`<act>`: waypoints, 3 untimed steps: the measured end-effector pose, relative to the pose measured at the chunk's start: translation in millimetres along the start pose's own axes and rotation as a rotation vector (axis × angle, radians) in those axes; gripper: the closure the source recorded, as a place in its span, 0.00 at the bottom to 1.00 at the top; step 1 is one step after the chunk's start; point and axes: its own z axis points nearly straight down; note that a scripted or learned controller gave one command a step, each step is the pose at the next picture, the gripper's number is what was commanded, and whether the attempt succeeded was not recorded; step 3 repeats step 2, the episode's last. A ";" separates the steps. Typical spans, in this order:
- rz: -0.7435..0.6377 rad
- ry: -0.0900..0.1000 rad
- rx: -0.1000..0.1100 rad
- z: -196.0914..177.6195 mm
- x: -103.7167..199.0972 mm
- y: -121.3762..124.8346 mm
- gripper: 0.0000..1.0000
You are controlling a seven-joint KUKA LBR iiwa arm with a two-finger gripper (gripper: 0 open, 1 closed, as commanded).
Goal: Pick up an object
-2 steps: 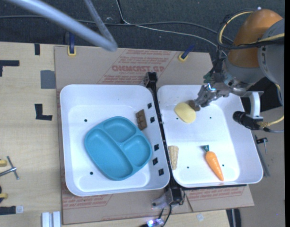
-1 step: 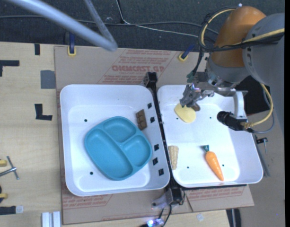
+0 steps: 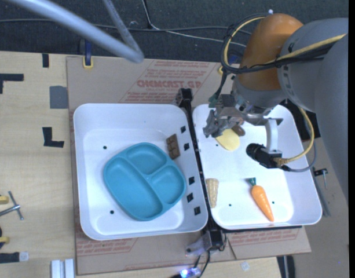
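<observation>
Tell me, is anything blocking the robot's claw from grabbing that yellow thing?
Nothing visible blocks it. The gripper is right over the yellow thing in the right bin. The carrot and the tan stick lie apart, nearer the front.

Glossy white plastic bins (image 3: 84, 155), matt blue plastic tray (image 3: 143, 181), cardboard underlay (image 3: 165, 77)

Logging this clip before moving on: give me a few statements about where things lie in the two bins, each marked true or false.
1. The blue divided plastic plate lies in the left white bin. True.
2. The orange toy carrot lies on the blue plate. False: it lies in the right white bin.
3. The end effector is over the right bin, beside a pale yellow rounded object. True.
4. The small brown block lies in the right bin. False: it lies in the left bin, near the plate.
</observation>
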 end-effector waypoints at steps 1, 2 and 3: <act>-0.001 0.000 0.000 9.4 55.4 -8.1 1.00; -0.001 0.000 -0.001 10.5 105.6 -2.2 1.00; -0.001 0.000 -0.001 10.5 105.6 -2.2 1.00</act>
